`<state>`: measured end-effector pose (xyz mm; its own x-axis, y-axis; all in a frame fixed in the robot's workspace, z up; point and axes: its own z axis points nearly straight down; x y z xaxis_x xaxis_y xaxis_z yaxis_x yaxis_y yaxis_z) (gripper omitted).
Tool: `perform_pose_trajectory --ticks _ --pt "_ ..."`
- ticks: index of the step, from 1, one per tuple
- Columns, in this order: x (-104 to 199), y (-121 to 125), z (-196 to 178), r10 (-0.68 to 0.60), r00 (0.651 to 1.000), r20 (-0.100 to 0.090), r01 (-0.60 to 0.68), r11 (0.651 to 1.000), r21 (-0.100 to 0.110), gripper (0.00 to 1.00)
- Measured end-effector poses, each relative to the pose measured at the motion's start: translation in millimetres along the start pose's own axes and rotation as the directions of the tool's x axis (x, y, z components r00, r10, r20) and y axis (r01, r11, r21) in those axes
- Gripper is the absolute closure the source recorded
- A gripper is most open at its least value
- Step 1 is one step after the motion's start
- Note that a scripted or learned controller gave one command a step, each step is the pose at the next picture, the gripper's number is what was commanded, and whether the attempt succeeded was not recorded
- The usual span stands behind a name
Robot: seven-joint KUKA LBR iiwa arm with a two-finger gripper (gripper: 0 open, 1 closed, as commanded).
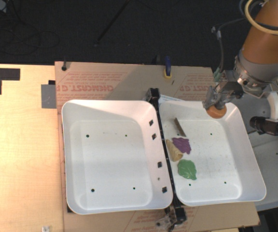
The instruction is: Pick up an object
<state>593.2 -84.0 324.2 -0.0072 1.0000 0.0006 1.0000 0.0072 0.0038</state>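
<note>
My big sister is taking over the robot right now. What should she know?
Gripper: over the far corner of the right bin, with an orange object showing right under it. I cannot tell if it is held.
Other things: a purple piece, a tan piece, a green piece and a thin dark stick lie near the right bin's left side.
Done: no sure pick yet.
Left: confirm the grasp on the orange object.

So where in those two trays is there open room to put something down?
The left bin offers bare floor wall to wall. In the right bin, room lies right of the green piece. It is crowded by the divider: purple piece, tan piece, dark stick. The gripper and orange object fill the far corner.
</note>
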Motion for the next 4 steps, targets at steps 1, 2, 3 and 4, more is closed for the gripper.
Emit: perform_pose_trajectory --ticks 1,2,3,4 --pt "6.9 -88.9 74.5 0.009 1.0 -0.003 -0.008 1.0 0.02 1.0" --pt "89.9 -48.1 53.4 -0.002 1.0 -0.002 0.002 1.0 0.004 1.0" --pt "125.5 -24.0 -35.6 0.002 1.0 -0.001 -0.002 1.0 -0.004 1.0" --pt "134.1 -19.6 104.0 0.007 1.0 0.002 -0.007 1.0 0.021 1.0"
